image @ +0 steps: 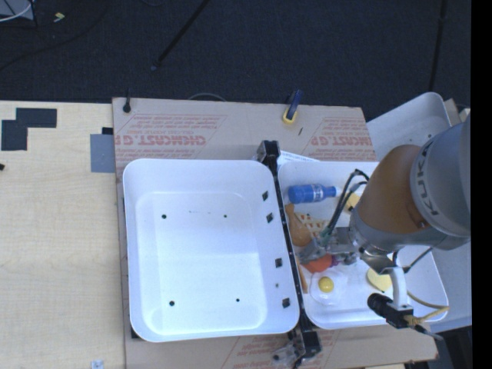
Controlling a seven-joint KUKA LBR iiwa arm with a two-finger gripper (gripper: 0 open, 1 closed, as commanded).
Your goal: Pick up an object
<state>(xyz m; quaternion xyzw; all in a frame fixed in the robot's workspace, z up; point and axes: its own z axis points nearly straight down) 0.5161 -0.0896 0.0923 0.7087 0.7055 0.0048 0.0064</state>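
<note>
The right bin (338,317) holds several small objects. A blue bottle (311,194) lies on its side near the far wall. A tan patterned packet (298,225) sits by the left wall, with a red-orange item (317,264) just below it and a small yellow ball (326,285) nearer the front. A yellow piece (377,280) peeks out under the arm. My gripper (332,246) is low in this bin, right above the red-orange item and beside the packet. The grey arm with its orange band (392,194) hides the bin's right half.
The left white bin (138,206) stands beside the right one, split from it by a black clip rail (278,229). Both rest on a cardboard sheet (177,133). A blue and yellow clamp (291,108) grips the cardboard's far edge. Cables trail near the arm's base (392,310).
</note>
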